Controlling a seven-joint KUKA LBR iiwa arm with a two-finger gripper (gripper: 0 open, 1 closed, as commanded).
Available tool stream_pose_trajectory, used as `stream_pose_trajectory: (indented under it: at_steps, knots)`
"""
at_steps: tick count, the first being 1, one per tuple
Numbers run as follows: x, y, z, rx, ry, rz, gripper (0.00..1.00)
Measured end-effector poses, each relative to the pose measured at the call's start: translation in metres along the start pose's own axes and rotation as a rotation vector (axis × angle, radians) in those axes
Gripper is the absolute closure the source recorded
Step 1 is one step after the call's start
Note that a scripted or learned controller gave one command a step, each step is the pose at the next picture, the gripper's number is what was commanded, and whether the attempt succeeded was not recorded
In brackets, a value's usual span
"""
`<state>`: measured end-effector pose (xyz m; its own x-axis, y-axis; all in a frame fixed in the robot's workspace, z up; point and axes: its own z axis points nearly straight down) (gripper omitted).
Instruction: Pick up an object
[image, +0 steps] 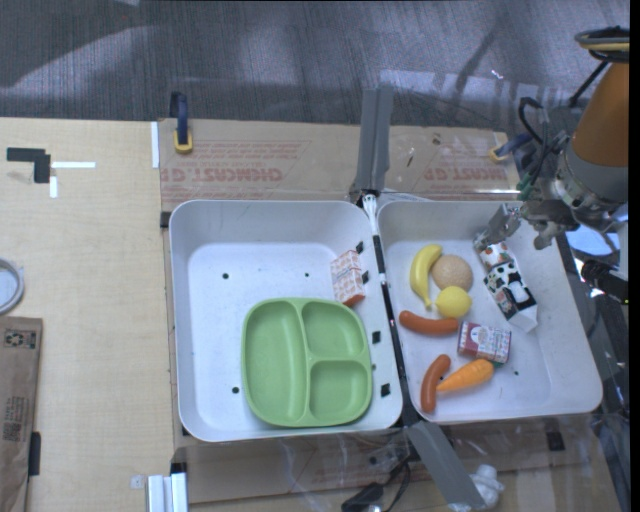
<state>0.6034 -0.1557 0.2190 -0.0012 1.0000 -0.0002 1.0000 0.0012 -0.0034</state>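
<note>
My gripper (521, 230) hangs over the back of the right bin (560, 390), under the grey wrist and orange band. Its fingers (495, 229) stand apart, open, with nothing between them. Just below the left finger lies a cow-patterned milk carton (508, 287), pointing toward the bin's right wall. Further left in the same bin are a banana (424, 272), a beige ball (452, 269), a lemon (453, 301), two sausages (428, 323) (433, 383), a carrot (467, 376) and a small red box (485, 342).
The left bin (200, 300) holds a green divided plate (307, 362) and a small red-and-white carton (347, 275) against the divider. Cables and arm parts crowd the right edge beside the right bin. A tape roll (6, 288) lies on the bench at far left.
</note>
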Motion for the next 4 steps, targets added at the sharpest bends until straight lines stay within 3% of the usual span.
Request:
stream_pose_trajectory:
  at_steps: [1,2,3,4]
  knots:
    - [0.009,-0.020,-0.028,-0.001,0.000,0.020,0.00]
    - [-0.005,0.011,0.102,-0.030,-0.007,0.109,0.00]
    - [-0.029,-0.004,0.076,-0.004,-0.001,-0.118,0.00]
    - [-0.005,0.009,0.012,-0.005,-0.002,-0.248,0.00]
